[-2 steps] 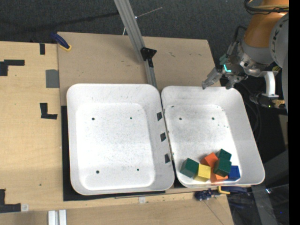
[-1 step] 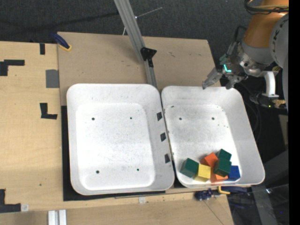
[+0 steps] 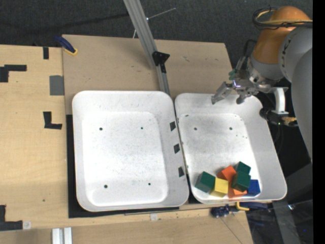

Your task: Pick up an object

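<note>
Several small blocks lie clustered in the near right corner of the right bin point(image 3: 264, 151): a green block point(image 3: 205, 181), a yellow block point(image 3: 221, 187), an orange block point(image 3: 229, 173), a dark green block point(image 3: 242, 173) and a blue block point(image 3: 253, 186). My gripper point(image 3: 229, 96) hangs over the far rim of the right bin, well away from the blocks. Its two fingers are spread apart with nothing between them.
The left bin point(image 3: 122, 146) sits beside the right one. A slanted metal pole point(image 3: 144, 29) rises behind the bins. The grey arm with its orange band point(image 3: 277, 39) fills the upper right. Black tape marks lie on the bench at left.
</note>
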`<state>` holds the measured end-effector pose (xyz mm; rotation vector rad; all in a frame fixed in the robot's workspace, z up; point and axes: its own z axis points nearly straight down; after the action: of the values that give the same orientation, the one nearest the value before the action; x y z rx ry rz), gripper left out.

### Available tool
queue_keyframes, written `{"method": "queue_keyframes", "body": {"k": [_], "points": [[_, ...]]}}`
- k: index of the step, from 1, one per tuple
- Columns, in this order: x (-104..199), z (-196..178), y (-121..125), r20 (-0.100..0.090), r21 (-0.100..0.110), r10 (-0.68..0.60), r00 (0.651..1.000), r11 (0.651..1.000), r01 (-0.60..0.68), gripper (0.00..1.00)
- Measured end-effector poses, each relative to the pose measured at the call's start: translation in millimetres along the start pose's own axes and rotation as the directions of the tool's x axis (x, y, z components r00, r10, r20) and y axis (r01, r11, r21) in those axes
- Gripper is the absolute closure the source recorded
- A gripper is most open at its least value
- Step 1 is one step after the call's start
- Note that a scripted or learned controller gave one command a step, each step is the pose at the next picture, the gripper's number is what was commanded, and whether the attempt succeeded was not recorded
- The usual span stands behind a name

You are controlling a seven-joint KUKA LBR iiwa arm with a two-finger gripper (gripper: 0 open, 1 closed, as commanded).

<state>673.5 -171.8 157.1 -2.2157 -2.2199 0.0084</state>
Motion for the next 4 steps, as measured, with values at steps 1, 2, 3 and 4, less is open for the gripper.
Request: {"method": "queue_keyframes", "body": {"k": [1, 2, 3, 4], "points": [[-0.4, 44.2, -1.1, 0.000, -0.001, 0.000, 1.000, 1.000, 0.000, 0.00], [0.1, 65.7, -1.8, 0.002, 0.000, 0.000, 1.000, 1.000, 0.000, 0.00], [0.7, 55.4, -1.6, 0.002, -0.001, -0.001, 1.000, 1.000, 0.001, 1.00], [1.4, -8.9, -1.5, 0.001, -0.013, 0.001, 1.000, 1.000, -0.001, 1.00]]}}
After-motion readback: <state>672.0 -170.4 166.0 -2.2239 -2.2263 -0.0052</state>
